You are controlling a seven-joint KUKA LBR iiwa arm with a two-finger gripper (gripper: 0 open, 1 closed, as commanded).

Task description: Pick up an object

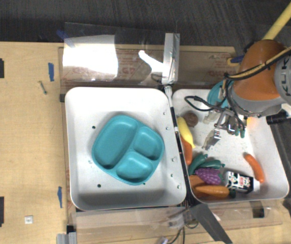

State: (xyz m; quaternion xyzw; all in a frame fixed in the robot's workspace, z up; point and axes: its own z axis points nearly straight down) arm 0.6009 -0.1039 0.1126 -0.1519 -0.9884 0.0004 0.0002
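Several toys (209,177) piled, overlapping, in right bin (276,151); end effector (212,139) small, blurred; cannot tell its state.

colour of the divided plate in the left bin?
Teal, plain; camera view shows the divided plate clearly.

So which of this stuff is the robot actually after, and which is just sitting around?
In play, in the right bin under the gripper:
- banana
- purple grapes
- small bottle
- orange sausage
- carrot
- brown round piece

Lying about:
- teal divided plate in the left bin
- clear plastic sheet behind the bins
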